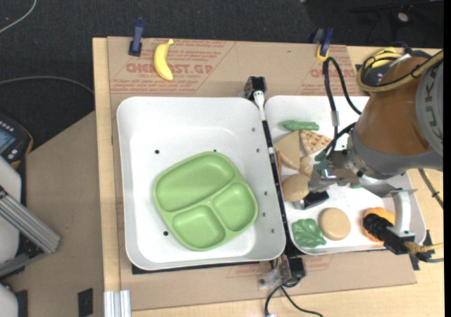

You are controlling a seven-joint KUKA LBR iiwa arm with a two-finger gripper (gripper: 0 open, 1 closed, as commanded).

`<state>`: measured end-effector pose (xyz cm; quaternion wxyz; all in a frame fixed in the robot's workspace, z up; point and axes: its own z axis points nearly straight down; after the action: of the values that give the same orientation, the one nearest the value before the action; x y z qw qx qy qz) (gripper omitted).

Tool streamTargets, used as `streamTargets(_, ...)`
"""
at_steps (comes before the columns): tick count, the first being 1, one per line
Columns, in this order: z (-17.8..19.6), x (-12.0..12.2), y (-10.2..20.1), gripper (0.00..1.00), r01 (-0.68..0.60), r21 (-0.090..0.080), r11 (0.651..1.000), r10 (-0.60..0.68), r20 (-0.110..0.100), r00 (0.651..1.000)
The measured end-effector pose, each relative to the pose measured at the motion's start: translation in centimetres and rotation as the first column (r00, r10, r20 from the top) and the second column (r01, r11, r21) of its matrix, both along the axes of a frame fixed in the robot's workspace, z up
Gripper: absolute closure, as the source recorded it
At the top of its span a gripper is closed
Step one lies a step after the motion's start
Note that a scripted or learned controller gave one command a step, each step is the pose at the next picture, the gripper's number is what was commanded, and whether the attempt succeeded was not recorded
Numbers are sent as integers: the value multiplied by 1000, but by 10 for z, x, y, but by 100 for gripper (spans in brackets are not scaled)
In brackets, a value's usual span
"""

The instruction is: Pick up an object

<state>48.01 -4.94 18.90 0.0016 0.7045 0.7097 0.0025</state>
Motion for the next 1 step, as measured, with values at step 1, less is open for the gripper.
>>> streamTargets(1, 36, 0, 59, 100, 1, 0, 1000, -1, -1, 1000)
